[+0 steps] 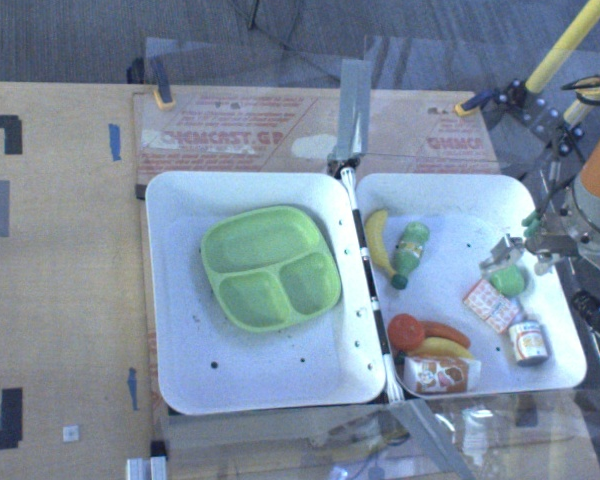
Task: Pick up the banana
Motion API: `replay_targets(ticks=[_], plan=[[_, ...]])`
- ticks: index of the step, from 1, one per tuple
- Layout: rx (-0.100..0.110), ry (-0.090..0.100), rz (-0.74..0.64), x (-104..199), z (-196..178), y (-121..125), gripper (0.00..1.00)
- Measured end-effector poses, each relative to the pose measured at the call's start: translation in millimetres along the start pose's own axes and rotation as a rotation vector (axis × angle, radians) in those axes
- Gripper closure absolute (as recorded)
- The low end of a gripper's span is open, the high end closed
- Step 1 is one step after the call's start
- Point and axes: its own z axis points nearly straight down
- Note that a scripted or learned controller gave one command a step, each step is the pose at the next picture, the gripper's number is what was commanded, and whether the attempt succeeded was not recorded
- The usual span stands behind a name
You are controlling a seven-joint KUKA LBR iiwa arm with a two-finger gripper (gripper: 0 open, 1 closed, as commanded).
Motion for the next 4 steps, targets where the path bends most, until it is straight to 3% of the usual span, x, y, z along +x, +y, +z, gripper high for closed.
replay_targets(ticks=[1,2,3,4], plan=[[-0.027,-0.008,0.425,64.6,92.5,-18.8,0.0],[-0.023,-0.006,0.446,93.7,83.7,-5.7,0.0],[-0.025,-0.011,-0.003,88.0,90.2,51.9,0.0],[-0.024,-0.014,-0.259,93.5,89.1,97.9,0.0]])
